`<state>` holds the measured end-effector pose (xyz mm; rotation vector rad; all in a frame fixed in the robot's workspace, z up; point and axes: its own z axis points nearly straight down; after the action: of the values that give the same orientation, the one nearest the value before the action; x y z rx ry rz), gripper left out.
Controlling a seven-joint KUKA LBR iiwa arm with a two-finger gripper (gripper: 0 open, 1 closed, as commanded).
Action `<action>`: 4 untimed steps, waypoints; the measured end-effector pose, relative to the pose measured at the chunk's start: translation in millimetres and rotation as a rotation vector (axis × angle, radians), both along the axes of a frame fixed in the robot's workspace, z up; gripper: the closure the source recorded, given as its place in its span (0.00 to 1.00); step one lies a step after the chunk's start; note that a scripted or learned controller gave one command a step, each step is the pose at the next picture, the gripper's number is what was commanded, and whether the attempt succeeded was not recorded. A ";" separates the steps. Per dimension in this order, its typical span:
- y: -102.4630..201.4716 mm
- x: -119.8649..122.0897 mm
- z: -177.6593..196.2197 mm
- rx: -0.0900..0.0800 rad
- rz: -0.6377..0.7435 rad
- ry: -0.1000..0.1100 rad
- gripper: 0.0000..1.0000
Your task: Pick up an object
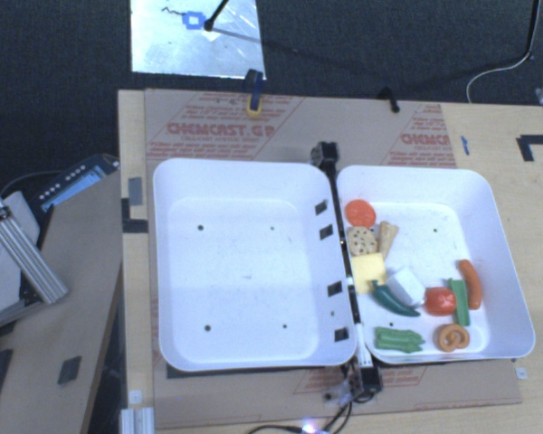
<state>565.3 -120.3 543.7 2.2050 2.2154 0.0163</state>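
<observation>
Toy food (pixel 369 268) clustered in right bin (pixel 434 215), left bin (pixel 244 242) adjoining, claw's grip cannot be told.

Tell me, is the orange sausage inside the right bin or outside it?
Inside. The orange sausage lies on the floor of the right bin, near its right wall, beside the red tomato.

White bins (pixel 244 174); red tomato slice (pixel 360 213).

Left bin (pixel 244 269): open floor throughout, unobstructed from above. Right bin (pixel 489 233): toy foods (pixel 389 283) crowd its left and near parts; the far-right floor lies open. A clipped divider (pixel 339 251) separates the bins.
</observation>
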 end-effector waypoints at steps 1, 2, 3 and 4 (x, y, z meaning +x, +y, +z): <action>110.5 -56.1 -111.0 0.008 0.009 0.028 1.00; 116.5 -79.1 -3.1 0.005 0.001 0.005 1.00; 198.4 -80.0 -165.3 0.004 0.004 0.029 1.00; 290.4 -79.0 -69.1 0.010 0.007 0.009 1.00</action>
<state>486.2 170.1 474.6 2.2069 2.2323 0.0177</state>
